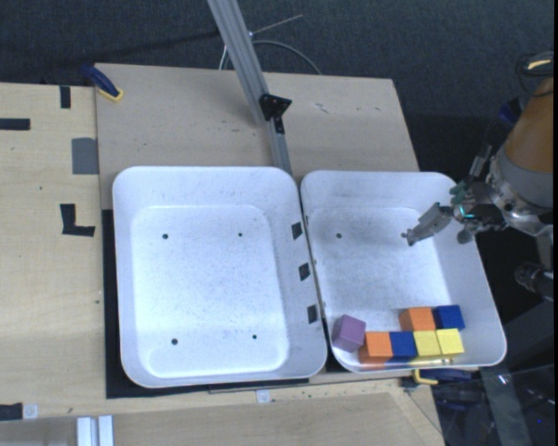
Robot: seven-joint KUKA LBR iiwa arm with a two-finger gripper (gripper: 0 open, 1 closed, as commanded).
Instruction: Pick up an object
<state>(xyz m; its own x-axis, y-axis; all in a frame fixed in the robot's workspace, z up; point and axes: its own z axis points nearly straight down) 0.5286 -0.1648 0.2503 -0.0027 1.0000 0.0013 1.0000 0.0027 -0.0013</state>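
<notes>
Purple block (351,330) apart from cube cluster (418,334): probably light, rigid; grasp flat opposite sides. Gripper (439,221) above right bin (372,193), finger state indiscernible.

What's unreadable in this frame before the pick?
- Two-finger gripper, camera view: small and blurred over the right white bin; the finger gap and its height above the floor cannot be judged.
- Grey arm with orange band: cut off by the right edge.
- Cluster of small orange, blue and yellow cubes: packed tight at the near wall; the count and any gaps are unclear.
- Small purple block: contact with the corner wall is unclear.
</notes>
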